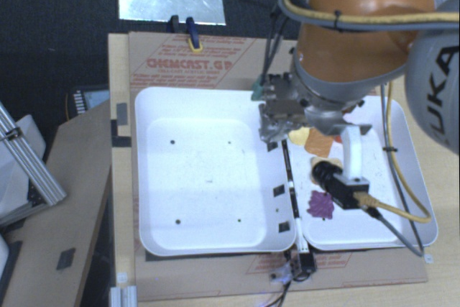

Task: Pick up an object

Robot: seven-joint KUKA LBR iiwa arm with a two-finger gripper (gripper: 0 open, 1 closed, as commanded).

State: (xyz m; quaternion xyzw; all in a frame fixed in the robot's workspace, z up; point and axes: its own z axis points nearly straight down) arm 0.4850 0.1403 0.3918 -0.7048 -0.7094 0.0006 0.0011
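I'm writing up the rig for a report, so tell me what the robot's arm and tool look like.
The arm has a rounded orange band over grey casing, with part of black "KUKA" lettering on the grey at right. A yellow cable loops around the orange part, and another trails past a black connector. The tool is a grey metal block.

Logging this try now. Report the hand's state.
Hand: cannot be told. It sits low at the right bin's left edge, with the arm covering much of it.
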